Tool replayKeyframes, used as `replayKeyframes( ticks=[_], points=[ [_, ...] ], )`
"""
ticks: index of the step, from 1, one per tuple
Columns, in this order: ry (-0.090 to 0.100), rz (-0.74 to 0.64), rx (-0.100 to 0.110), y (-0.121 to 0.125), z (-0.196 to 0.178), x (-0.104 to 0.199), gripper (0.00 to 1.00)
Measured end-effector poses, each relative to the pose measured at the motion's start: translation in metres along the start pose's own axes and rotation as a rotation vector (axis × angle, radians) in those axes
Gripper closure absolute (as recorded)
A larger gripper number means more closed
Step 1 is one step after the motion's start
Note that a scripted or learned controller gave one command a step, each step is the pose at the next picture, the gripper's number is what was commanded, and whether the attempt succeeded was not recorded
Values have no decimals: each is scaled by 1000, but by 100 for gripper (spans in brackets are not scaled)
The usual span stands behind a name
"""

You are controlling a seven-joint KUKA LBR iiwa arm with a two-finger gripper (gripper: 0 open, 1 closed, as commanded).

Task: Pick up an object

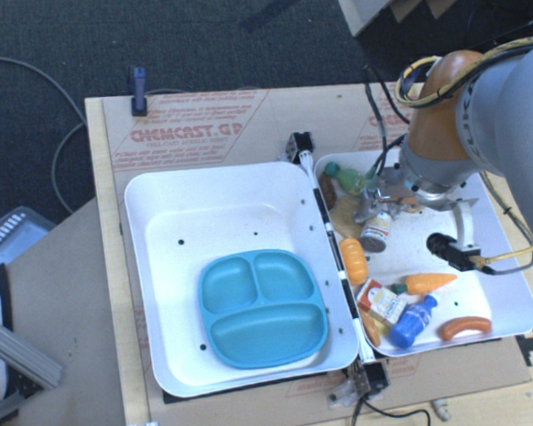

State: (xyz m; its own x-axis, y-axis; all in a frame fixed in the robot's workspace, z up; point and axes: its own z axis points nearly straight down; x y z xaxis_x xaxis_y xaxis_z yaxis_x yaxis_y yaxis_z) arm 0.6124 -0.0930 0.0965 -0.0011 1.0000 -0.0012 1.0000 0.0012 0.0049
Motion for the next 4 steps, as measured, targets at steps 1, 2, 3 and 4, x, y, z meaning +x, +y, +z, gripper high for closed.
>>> replayKeyframes(
  ticks=[1,2,3,4],
  points=[
    [2,-1,3,-30,-89,55,100],
    [1,0,5,-30,-88,55,0],
    [1,3,7,-98,-88,7,0],
    [2,2,7,-81,8,0,0]
  ],
)
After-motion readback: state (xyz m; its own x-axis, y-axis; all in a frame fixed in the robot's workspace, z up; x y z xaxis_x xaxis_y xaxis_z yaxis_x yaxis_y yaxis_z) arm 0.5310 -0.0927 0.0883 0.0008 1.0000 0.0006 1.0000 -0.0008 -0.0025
